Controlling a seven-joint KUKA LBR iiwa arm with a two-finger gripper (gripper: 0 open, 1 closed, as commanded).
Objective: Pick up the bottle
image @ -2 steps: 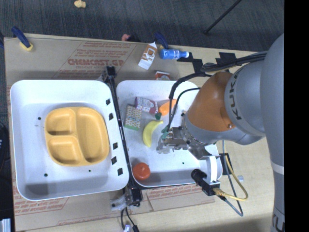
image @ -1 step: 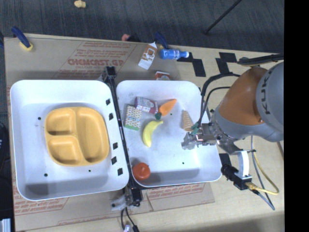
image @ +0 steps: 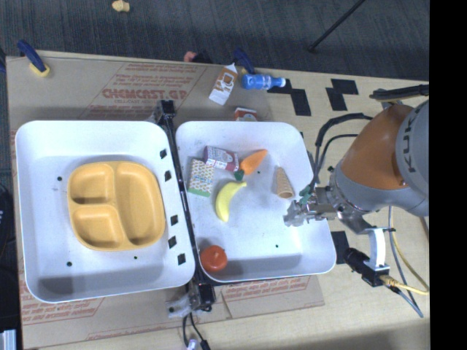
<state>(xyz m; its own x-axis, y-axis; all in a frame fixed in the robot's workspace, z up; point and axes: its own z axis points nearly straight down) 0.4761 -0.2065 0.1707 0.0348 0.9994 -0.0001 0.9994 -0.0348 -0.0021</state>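
Note:
A small blue bottle (image: 261, 82) lies on its side on the cardboard behind the right bin (image: 292, 265), outside both bins. My gripper (image: 298, 214) is low over the right bin's floor near its right wall, far in front of the bottle. It hangs just below a brown cone (image: 283, 183) and I see nothing between its fingers. The grey arm with its orange band (image: 376, 155) comes in from the right.
The right bin holds a banana (image: 228, 197), a carrot (image: 253, 162), two small packets (image: 208, 168) and a red tomato (image: 214, 257) at the front rim. A yellow divided plate (image: 115, 204) sits in the left bin (image: 44, 141). Small cartons (image: 224, 84) lie beside the bottle.

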